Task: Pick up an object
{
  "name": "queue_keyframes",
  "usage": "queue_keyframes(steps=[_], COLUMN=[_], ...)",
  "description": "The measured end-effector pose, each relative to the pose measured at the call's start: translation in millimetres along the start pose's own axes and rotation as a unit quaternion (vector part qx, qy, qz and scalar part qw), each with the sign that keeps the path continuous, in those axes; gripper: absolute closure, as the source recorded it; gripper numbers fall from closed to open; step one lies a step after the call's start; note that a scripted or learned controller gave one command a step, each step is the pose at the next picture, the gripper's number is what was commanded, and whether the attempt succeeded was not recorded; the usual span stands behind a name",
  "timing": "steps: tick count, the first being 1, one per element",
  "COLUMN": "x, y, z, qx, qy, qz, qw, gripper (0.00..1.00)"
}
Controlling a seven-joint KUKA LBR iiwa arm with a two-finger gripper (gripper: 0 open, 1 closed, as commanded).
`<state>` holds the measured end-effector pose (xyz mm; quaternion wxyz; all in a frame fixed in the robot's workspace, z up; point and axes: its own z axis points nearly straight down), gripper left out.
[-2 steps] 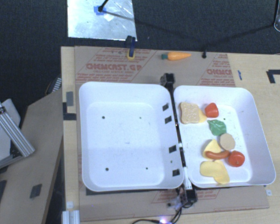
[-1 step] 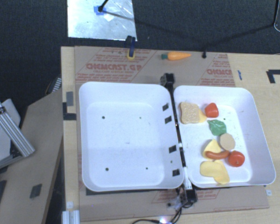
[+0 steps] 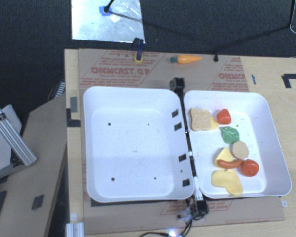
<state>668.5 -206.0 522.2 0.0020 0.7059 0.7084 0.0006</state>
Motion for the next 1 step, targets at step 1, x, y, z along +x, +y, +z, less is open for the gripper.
queue_keyframes(steps=[1], x=[0.1], y=[-13.1], z=[-13.1], qx=[0.0], qy=[0.0], qz=[0.001], qw=[1.0], gripper=[1.0])
